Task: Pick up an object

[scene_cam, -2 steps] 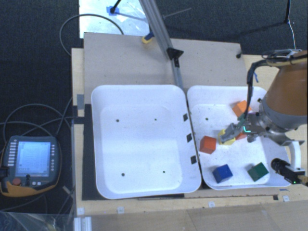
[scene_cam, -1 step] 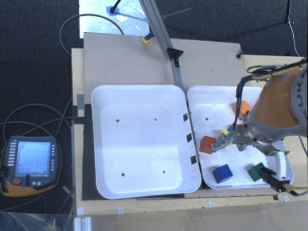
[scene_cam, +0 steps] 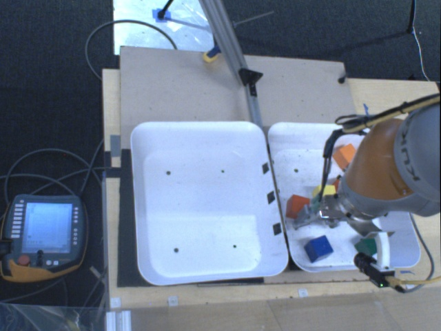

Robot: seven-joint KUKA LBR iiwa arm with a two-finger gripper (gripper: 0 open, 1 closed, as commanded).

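Gripper (scene_cam: 306, 216) is low in the right bin (scene_cam: 296, 140), fingers pointing toward the divider between the bins. Can't tell how far it's open or whether anything sits between the fingers, since the wrist covers most of it.

Red block (scene_cam: 297, 205) is just beside the tip, on the far side; touching or not, can't tell. Blue cube (scene_cam: 318, 247) is near the tip on the near side, clear of it, lying flat on the bin floor. Yellow block (scene_cam: 328, 189) is tight against the wrist, partly hidden. Orange block (scene_cam: 344, 155) is further back past the arm (scene_cam: 386, 167), by the orange band. Green block (scene_cam: 367, 243) pokes out under the wrist on the near side, mostly covered.

Left bin (scene_cam: 200, 133) is across the divider from the gripper, well apart. Black clips (scene_cam: 271, 197) run along the divider edge, near the tip.

Further out: grey pole (scene_cam: 224, 29) slants in from the far side down to the bins' back edge. Teach pendant (scene_cam: 43, 234) lies on the floor well left of the bench, cable looping round it.
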